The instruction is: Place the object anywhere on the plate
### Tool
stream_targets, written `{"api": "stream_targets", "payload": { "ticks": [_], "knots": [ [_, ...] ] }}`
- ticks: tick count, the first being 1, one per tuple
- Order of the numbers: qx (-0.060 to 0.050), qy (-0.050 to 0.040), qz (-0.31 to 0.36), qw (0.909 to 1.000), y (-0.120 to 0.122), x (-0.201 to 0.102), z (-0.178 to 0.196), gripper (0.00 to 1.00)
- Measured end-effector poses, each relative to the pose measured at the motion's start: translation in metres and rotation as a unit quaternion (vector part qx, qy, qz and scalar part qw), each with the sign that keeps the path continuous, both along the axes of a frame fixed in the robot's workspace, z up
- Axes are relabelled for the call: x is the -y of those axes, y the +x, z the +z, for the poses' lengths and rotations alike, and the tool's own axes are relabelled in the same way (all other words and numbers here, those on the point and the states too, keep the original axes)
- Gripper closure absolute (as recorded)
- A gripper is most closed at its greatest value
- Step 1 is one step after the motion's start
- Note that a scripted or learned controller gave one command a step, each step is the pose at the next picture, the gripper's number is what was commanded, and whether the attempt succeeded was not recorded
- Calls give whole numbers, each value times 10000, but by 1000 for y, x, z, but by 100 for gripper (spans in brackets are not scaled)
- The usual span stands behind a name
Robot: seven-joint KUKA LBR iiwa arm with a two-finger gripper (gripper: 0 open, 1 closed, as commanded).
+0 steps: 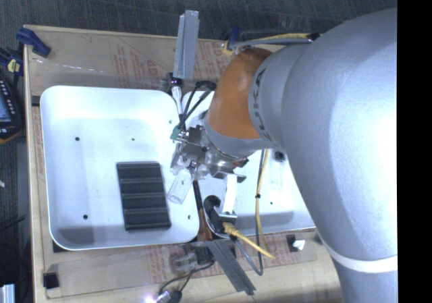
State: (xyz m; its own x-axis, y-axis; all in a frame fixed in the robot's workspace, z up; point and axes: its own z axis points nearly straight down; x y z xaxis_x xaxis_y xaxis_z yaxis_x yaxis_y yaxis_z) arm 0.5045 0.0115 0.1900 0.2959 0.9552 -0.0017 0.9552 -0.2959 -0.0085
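Left bin [61, 113] holds the dark ribbed plate [142, 195]; the pincer [183, 177] hangs at that bin's right rim gripping a small clear object [178, 189], just right of the plate, apparently poised for release.

Arm [337, 133]: grey, bulky, enters from the right, fills the right half of view. Orange band [233, 102] sits above the wrist, centre. Gripper [192, 167]: points down-left, at centre; cables loop around the wrist.
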Motion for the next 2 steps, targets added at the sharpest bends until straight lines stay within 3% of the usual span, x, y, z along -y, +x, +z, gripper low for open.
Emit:
{"api": "stream_targets", "payload": {
  "ticks": [1, 2],
  "knots": [
    [16, -3, -341, 9994, 38, -51, 47, 100],
    [1, 1, 1050, 9945, -30, -97, -40, 100]
  ]
}}
